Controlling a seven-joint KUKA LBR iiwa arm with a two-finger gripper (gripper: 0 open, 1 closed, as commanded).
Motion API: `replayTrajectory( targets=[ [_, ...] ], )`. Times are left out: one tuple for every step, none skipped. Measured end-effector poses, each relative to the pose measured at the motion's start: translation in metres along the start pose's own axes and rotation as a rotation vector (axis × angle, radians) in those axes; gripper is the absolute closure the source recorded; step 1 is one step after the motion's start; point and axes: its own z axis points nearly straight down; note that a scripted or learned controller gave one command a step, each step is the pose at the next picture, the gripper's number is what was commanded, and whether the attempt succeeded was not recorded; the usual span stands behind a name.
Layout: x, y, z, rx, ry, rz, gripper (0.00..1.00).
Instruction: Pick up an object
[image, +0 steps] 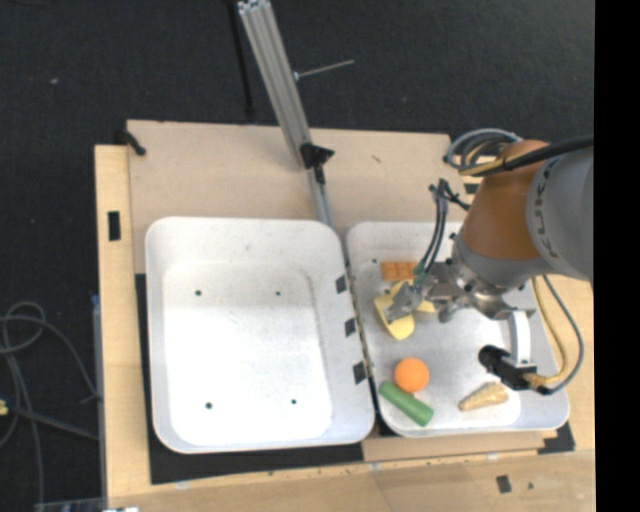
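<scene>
gripper (412, 298) low in the right bin (450, 415), fingertips at a pale yellow banana-like piece (398, 318); can't tell from this slant whether they are apart or clamped on it. step reads as the grasp itself. next move calls for a firm close, then a straight lift clear of the rim.

nearby: orange block (398, 271) just behind, orange ball (411, 375) and green cylinder (405, 404) in front, tan wedge (483, 397) to the side. left bin (245, 330) beside. no labels or writing legible anywhere.
</scene>
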Motion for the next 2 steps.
replayTrajectory(
  targets=[
    [-0.001, -0.001, 0.053, -0.001, 0.000, 0.001, 0.00],
    [-0.002, 0.001, 0.039, -0.010, 0.001, 0.008, 1.00]
  ],
)
